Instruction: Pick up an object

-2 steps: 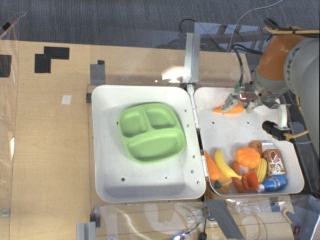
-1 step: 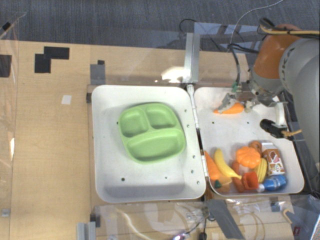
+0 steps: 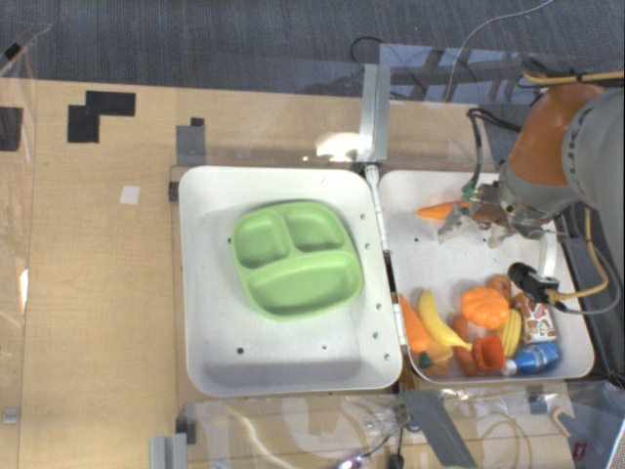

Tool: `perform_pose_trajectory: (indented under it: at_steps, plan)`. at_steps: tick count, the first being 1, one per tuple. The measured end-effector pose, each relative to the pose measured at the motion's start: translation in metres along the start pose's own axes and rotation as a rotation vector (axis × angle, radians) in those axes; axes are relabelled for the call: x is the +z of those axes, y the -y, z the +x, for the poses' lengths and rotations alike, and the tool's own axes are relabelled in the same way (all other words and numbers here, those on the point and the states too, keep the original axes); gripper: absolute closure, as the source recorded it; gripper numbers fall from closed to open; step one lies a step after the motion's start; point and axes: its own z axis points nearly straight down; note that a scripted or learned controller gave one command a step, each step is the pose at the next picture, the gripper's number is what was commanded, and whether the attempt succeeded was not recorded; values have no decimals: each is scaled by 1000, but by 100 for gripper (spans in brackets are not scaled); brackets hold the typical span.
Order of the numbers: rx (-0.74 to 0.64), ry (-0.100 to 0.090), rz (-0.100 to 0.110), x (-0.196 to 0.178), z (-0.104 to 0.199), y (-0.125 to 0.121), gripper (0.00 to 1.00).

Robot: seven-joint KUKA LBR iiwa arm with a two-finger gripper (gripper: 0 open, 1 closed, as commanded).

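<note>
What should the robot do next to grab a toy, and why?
Probably lower the tool a little toward the orange carrot beside it. The tool hangs over the right bin near its back, the carrot lies alone right next to it, and the other toys, like the banana, are crowded at the front.

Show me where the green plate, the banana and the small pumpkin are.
green plate (image 3: 293, 286): camera view, its large front compartment.
banana (image 3: 438, 321): camera view, middle of its curve.
small pumpkin (image 3: 485, 307): camera view, its top.
</note>
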Motion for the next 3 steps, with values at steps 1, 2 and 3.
perform_pose_trajectory:
  at_steps: [1,2,3]
  plan:
    - [-65,2,-7,8,-26,73,0]
    - [-119,2,-13,7,-19,128,0]
    - [-309,1,-3,-103,-10,91,0]
